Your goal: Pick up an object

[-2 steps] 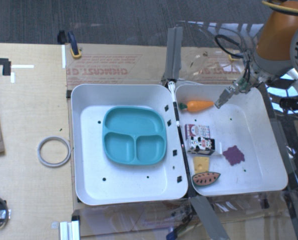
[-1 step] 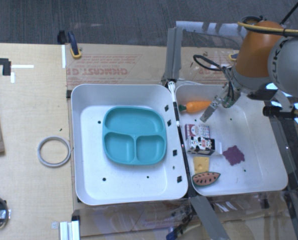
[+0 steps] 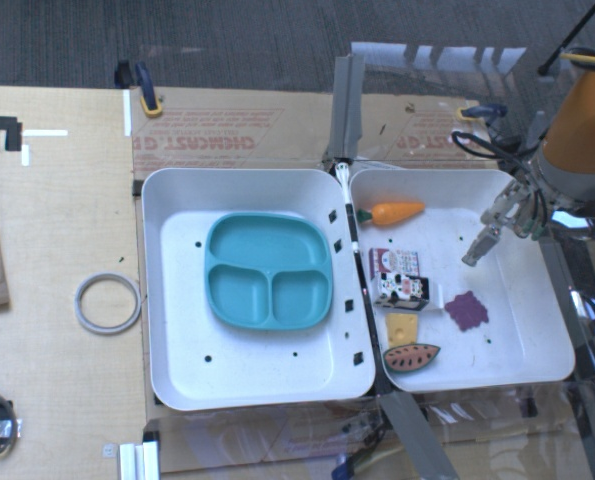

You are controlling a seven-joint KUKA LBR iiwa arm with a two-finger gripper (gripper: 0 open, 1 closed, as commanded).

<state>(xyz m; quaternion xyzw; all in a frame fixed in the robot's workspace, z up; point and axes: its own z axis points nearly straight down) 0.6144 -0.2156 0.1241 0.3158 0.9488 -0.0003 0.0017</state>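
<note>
Claw (image 3: 489,236) above bin (image 3: 537,363), seemingly empty

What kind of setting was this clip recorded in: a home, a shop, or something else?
Most likely a robotics lab bench for pick tests: two white bins sit side by side on cardboard, toy food such as a carrot lies in one, and a teal divided plate in the other.

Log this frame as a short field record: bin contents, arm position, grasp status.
left bin: teal three-compartment plastic tray
right bin: orange toy carrot, printed card packet, yellow block, purple flat piece, brown slice-shaped toy
arm: gripper above the right bin's right half
grasp: nothing visibly held
bench: grey tape ring left of the bins
</note>
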